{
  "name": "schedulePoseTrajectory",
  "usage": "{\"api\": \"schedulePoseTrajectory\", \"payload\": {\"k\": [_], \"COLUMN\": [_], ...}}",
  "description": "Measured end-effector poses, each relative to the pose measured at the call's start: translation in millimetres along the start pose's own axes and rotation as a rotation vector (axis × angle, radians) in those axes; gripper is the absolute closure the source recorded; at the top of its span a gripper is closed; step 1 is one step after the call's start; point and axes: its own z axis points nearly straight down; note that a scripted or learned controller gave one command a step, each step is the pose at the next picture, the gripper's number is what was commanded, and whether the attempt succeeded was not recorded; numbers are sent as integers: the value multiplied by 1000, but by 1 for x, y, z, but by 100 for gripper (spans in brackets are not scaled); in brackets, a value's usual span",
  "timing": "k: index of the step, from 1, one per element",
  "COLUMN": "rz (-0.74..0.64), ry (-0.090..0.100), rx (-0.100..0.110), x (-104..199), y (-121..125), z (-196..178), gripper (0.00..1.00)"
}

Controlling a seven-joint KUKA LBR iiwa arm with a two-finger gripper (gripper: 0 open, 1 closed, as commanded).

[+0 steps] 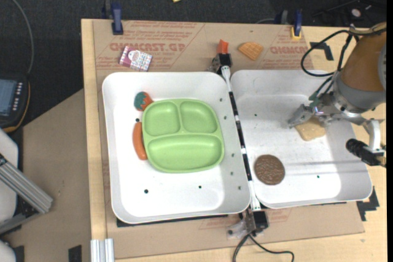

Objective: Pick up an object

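The pale tan, flat bread-like piece (311, 131) lies just beneath the end effector (313, 115), whose closure I cannot tell

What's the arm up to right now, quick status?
Gripper low in the right bin, directly over a tan cracker-like piece. Grasp unconfirmed. Brown round cookie sits apart, nearer the front. Nothing blocking.

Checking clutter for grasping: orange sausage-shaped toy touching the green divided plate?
Touching. Camera view shows the orange sausage-shaped toy pressed along the green divided plate's left rim, no gap visible.
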Motion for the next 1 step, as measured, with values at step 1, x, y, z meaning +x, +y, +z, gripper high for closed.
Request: {"api": "schedulePoseTrajectory", "payload": {"k": [1], "rz": [1], "ry": [-5], "rx": [-10], "x": [-1], "y": [3], "z": [-16], "gripper": [100]}}
